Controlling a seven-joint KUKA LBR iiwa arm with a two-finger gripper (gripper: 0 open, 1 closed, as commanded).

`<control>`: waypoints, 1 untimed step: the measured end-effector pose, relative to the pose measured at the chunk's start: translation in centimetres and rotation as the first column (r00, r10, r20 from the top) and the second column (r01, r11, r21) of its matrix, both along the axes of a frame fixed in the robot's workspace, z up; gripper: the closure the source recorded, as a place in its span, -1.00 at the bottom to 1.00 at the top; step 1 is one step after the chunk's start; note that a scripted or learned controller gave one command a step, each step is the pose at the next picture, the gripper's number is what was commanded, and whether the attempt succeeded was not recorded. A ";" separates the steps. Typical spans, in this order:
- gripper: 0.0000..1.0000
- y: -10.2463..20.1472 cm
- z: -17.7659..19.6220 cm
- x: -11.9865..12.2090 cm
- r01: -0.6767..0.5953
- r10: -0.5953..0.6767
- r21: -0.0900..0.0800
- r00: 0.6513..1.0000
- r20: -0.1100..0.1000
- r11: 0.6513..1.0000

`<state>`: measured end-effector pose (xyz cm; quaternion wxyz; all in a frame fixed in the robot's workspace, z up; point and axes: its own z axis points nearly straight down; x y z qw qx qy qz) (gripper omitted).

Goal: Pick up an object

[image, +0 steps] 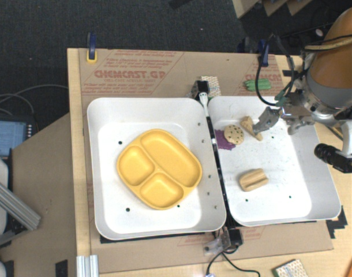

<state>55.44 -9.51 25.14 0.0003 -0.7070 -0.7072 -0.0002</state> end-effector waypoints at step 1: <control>-1.00 -6.8 -14.0 -3.3 0.008 -0.008 0.000 1.000 -0.012 1.000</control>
